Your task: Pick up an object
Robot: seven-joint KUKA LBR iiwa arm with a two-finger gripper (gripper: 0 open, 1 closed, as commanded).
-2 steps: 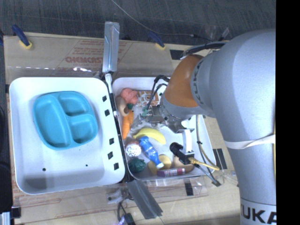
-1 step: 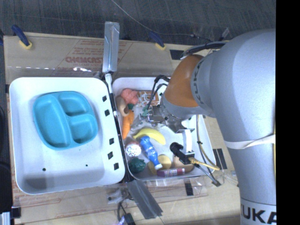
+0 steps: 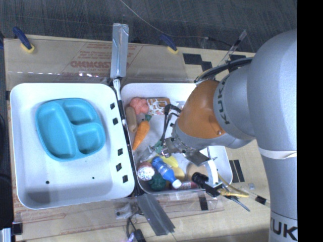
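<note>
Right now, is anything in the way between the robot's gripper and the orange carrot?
Nothing visible is. The gripper sits low in the right bin, just right of the carrot, with bare bin floor between them. The blue bottle and other toys lie nearer the camera, off that path.

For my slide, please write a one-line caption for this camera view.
KUKA arm reaching into the right bin crowded with toys, including a carrot, beside the left bin holding a blue divided plate.

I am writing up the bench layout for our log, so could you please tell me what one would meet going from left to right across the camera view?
Blue divided plate in the left bin → carrot in the right bin → blue bottle → orange band of the arm → grey arm.
</note>
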